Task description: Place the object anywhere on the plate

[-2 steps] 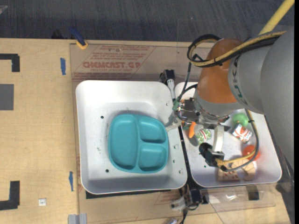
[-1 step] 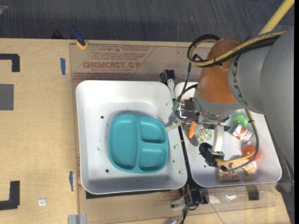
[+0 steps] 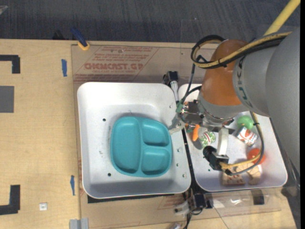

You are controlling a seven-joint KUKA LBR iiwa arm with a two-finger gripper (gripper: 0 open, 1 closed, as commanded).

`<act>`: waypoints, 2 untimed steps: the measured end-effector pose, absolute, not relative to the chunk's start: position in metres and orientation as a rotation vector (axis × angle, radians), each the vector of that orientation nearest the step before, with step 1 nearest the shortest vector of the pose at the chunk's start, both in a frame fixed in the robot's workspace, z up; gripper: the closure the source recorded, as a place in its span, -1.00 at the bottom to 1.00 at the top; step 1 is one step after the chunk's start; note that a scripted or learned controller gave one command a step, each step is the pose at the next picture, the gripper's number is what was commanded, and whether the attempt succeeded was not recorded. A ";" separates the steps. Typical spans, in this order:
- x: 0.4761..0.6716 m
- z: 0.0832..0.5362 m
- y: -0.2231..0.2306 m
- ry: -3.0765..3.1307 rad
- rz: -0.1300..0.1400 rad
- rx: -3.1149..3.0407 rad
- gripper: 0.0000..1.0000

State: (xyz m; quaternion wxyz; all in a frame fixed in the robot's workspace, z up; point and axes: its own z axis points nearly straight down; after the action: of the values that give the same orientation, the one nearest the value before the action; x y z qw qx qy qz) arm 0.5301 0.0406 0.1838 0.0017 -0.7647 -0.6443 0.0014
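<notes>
A teal divided plate lies in the left white bin with nothing on it. My gripper hangs over the inner edge of the right bin, just right of the wall between the two bins, and the orange and grey wrist hides most of it. Just below it lie a small orange piece and a round green, red and white object. I see nothing held in the gripper.
Further right in the right bin are a green item, a red and white can, a red item and a tan block. The arm covers much of that bin.
</notes>
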 end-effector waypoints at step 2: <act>0.530 0.184 0.041 -2.022 0.004 -2.400 -1.00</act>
State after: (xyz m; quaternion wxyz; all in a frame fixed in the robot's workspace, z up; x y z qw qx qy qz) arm 0.5301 0.0406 0.1838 0.0017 -0.7647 -0.6443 0.0014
